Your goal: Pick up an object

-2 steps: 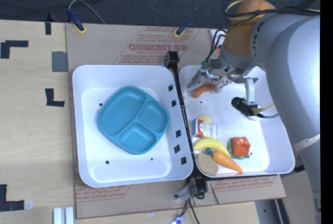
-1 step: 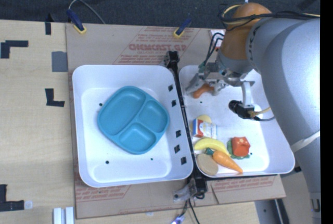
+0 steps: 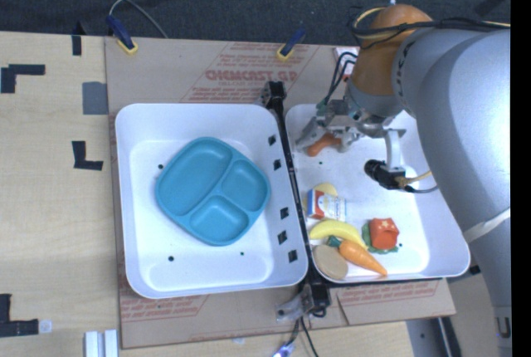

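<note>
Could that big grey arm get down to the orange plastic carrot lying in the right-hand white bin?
Probably yes. The orange plastic carrot lies uncovered near the front of the right-hand white bin, and the end effector hangs over the same bin's far end, though a yellow banana crowds it.

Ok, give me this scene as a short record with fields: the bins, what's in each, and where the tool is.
left bin: holds a blue divided plate
right bin: holds a banana, a carrot, a red item, a small carton, a tan round piece
tool: over the right bin's far end, by an orange item
grasp: cannot tell
</note>
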`<state>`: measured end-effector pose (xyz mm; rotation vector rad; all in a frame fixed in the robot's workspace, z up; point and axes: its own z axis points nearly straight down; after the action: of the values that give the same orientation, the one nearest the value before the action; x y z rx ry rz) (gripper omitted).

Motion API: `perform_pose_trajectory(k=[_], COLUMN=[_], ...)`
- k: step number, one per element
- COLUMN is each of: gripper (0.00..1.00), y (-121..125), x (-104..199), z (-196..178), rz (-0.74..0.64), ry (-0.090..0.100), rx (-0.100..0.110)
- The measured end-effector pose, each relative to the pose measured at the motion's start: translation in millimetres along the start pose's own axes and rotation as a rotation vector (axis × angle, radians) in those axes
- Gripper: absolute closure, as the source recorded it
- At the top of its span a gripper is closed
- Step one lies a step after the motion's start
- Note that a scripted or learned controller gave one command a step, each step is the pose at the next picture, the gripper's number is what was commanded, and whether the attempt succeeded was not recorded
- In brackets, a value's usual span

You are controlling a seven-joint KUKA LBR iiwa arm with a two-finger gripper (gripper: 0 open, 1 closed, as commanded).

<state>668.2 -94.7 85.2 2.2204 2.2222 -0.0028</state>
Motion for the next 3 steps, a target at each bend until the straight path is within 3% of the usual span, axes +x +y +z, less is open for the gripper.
perform_pose_trajectory(k=[1, 2, 3], gripper=[0.0, 1.0, 0.0], y=[0, 0, 0], x=[-3, -2, -2], z=[0, -10, -10], rz=[-0.001, -0.001, -0.001], ry=[0.001, 0.001, 0.001], rx=[0.0, -0.001, 0.0])
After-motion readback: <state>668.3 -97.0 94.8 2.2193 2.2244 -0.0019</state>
